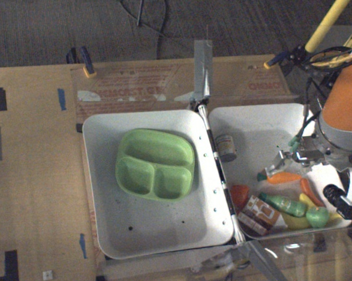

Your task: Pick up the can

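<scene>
Against the left wall of the right bin [264, 115], near the middle of the frame, the can [226, 147] lies on its side, well apart from everything else. Lower right, a carrot [282, 177], a green bottle [285, 204] and a brown carton [259, 214] crowd together. At the right edge, the gripper [289, 156] hangs near the carrot; whether it grips anything cannot be told. A green divided plate [155, 163] sits in the left bin [109, 219].

Fixed overhead cam, slanted, both bins [101, 190]
</scene>
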`<move>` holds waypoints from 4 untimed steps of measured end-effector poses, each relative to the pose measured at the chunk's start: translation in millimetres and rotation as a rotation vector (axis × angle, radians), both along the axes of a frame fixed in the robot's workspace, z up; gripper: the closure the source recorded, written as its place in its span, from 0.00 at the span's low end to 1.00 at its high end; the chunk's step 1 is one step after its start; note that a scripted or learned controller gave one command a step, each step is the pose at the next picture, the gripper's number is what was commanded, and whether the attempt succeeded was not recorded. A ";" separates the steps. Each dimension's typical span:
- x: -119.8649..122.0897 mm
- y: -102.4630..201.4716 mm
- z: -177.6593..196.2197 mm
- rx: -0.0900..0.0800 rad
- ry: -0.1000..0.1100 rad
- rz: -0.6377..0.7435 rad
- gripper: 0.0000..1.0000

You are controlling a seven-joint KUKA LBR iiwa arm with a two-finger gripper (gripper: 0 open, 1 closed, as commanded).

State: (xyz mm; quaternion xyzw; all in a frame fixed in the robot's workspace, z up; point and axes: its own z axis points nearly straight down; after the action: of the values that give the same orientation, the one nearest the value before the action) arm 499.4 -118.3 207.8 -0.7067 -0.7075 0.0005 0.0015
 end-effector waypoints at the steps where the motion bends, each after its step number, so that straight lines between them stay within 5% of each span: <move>1: 1.0 -0.2 9.9 -0.001 -0.003 0.000 1.00; 2: 2.1 -0.4 19.8 -0.002 -0.006 -0.001 1.00; 3: -20.2 -51.1 -26.2 -0.001 -0.002 -0.061 1.00; 4: 33.2 -99.3 14.8 -0.004 -0.004 -0.436 1.00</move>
State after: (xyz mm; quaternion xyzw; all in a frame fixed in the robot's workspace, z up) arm 532.6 -217.7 222.5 -0.8430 -0.5379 0.0002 -0.0009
